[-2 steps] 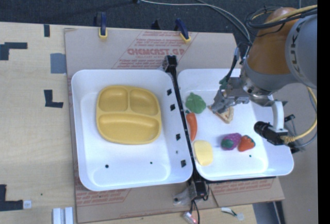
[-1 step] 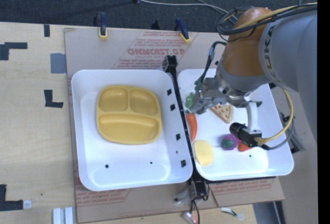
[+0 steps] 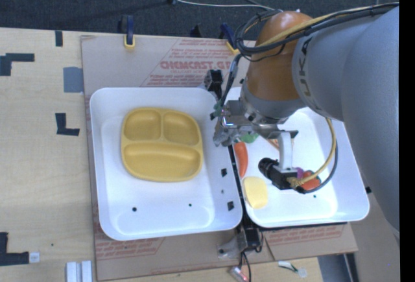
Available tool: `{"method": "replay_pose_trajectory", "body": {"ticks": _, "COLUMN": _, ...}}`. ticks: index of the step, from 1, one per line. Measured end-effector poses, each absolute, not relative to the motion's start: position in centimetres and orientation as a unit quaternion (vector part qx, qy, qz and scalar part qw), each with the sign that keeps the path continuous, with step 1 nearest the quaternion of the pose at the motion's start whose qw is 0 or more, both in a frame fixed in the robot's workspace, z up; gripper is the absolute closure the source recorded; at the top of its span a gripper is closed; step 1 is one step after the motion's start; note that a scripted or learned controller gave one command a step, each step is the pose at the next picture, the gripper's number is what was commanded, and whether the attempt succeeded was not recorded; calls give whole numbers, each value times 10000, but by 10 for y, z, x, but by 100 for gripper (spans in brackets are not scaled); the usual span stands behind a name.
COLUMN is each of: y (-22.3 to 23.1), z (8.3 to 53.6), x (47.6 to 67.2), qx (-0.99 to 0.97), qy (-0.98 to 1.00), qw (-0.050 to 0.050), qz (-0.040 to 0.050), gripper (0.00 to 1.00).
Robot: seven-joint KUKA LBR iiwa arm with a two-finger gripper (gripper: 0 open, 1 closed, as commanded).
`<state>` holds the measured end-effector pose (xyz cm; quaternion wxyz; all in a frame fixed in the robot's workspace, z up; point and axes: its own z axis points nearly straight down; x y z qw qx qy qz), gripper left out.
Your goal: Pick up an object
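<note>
My gripper hangs over the seam between the two bins, at the upper left corner of the right bin. Just below it lies an orange carrot, pointing toward the bench's front. A pale yellow block rests further forward in the same bin. A bit of green peeks out under the wrist beside the carrot's top. I see nothing clearly held. The arm's grey and orange body covers much of the right bin.
A yellow divided plate lies in the left bin. A small orange and red item sits behind a black fitting on the arm. Both bins rest on a cardboard sheet; cables trail at the back.
</note>
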<state>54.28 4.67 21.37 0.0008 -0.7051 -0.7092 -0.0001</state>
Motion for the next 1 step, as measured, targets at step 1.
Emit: {"method": "replay_pose_trajectory", "body": {"ticks": 1, "y": 97, "z": 209, "x": 549, "qx": -7056, "qy": -7086, "qw": 8, "qz": 3, "gripper": 100}}
